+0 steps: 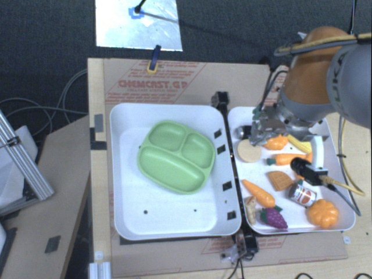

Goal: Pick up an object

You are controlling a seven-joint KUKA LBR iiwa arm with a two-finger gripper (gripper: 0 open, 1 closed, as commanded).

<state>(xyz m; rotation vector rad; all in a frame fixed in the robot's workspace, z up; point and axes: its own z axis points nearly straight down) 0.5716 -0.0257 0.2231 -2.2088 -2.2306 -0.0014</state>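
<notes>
Low, the end effector [260,133] over the right bin [347,213].

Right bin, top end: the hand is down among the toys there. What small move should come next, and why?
Probably a short straight lift to test the grasp. The hand sits low at the top end of the right bin, against an orange toy and above a tan disc. Its own body hides the contact, so whether anything is caught cannot be read; lifting would show it without disturbing the carrot or grapes.
</notes>
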